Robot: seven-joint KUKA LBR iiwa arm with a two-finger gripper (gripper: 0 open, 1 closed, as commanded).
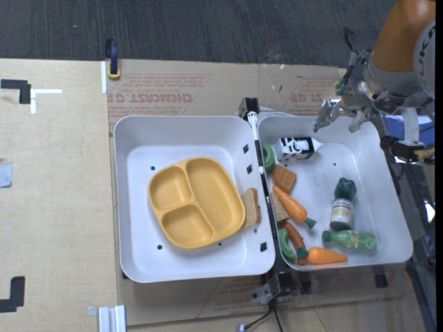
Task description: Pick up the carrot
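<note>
My gripper [340, 115] hangs over far rim of right bin [387, 185], fingers spread, nothing between them; looks like staging pos, high enough to clear clutter. Carrot [291, 205] lies well below-left of me, slanted, tip toward bin divider, just beside cracker [283, 178]; second carrot [325, 256] further off, at near wall by green bottle [349, 239]. Small jar [340, 214] stands btwn me and that one; so slanted carrot prob easier pick. Yellow plate [196, 203] sits in left bin [131, 206], far left, irrelevant.
</note>
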